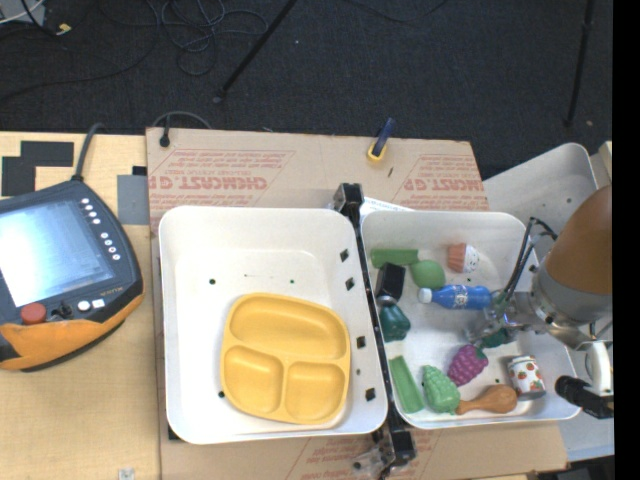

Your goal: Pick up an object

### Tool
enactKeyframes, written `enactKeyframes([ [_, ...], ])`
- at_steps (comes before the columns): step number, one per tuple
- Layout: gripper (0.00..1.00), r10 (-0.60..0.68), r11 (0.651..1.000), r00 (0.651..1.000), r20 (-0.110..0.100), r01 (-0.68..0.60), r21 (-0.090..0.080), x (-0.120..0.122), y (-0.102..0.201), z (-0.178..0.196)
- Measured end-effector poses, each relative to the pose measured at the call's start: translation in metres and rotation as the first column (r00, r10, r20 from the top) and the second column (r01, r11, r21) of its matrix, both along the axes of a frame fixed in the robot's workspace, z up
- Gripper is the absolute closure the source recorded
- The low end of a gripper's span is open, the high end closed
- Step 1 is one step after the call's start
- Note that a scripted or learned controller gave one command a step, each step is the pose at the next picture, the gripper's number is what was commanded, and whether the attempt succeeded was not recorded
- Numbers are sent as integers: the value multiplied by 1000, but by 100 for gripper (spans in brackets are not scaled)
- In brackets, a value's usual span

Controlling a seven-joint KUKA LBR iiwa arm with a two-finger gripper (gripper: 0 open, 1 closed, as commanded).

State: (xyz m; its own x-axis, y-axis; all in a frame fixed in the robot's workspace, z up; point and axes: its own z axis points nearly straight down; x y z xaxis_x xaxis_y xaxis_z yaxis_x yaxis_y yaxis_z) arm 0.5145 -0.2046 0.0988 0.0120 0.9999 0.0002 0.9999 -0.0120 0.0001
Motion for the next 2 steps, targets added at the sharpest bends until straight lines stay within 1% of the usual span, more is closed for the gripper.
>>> enactKeyframes([
  [1,100,17,1000,1000,4,-17,1,84,41,-10],
  [2,100,16,1000,1000,10,-16,-1,125,73,92],
])
